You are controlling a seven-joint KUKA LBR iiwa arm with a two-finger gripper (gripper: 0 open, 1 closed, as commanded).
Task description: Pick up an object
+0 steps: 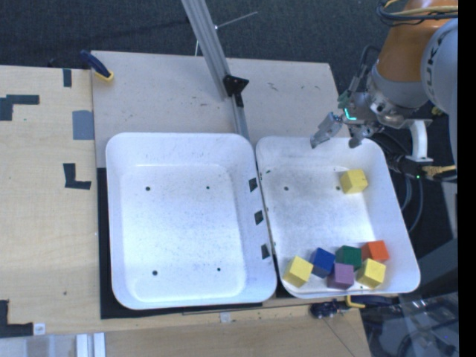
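Camera view, metal gripper (338,135) splayed, holding nothing, above smooth white right bin (312,199), matte yellow cube (353,181)

Two shallow white plastic bins (182,143), scuffed and speckled, rest on a matt pale wooden bench (44,199) beneath a brushed-metal pole (204,28).

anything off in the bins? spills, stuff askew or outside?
Nothing stands out. All blocks sit inside the right bin: one yellow cube alone near the far side, six more clustered at the near edge. The end effector hovers open over the bin's far rim, holding nothing.
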